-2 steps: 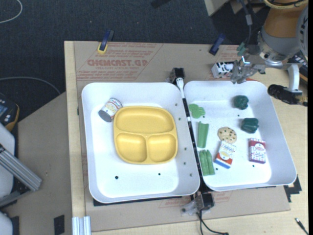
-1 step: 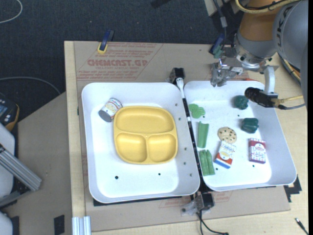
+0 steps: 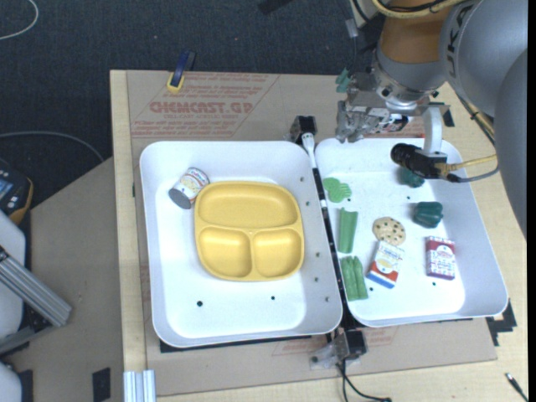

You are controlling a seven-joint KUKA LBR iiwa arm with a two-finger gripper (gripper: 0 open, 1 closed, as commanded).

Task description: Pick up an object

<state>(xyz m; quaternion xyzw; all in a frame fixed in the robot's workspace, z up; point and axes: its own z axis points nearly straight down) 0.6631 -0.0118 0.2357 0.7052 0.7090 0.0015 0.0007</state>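
Two white bins sit side by side on a brown board, over dark carpet. The left bin (image 3: 159, 249) holds one yellow divided tray (image 3: 249, 229) and, touching the tray's upper-left corner, one small can (image 3: 188, 186) lying on its side, its long axis slanting up to the right. The right bin (image 3: 477, 249), right of the tray, holds three green pieces — one (image 3: 337, 189) near the top, two long ones (image 3: 347, 229) (image 3: 353, 276) running up and down — plus one dark green lump (image 3: 428, 213), one red packet (image 3: 440, 257), one white carton (image 3: 386, 265) and one cookie (image 3: 389, 229). The gripper (image 3: 356, 128) hangs at that bin's upper-left corner, holding nothing visible; how far it stands apart I cannot tell.
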